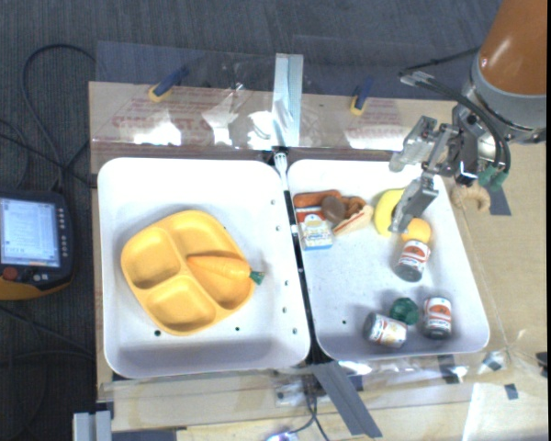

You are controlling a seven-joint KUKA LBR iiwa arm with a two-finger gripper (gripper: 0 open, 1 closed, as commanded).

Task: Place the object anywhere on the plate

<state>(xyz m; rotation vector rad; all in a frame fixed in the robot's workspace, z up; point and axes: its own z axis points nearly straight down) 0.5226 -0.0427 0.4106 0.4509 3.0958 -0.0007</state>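
Arm (519, 44) cut off at top edge; lemon (386, 209) partly hidden behind gripper (411, 202).

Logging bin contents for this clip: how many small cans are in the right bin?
3: one can mid-bin just below the gripper, two at the front, one lying, one upright. More may hide under the gripper.

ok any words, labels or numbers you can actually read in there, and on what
None reads clearly.
Cans in the right bin: red and white labels, print too small.
Small box by the divider: blue and white print, blurred.
Handheld pendant left of the bench: lit screen, text too small.
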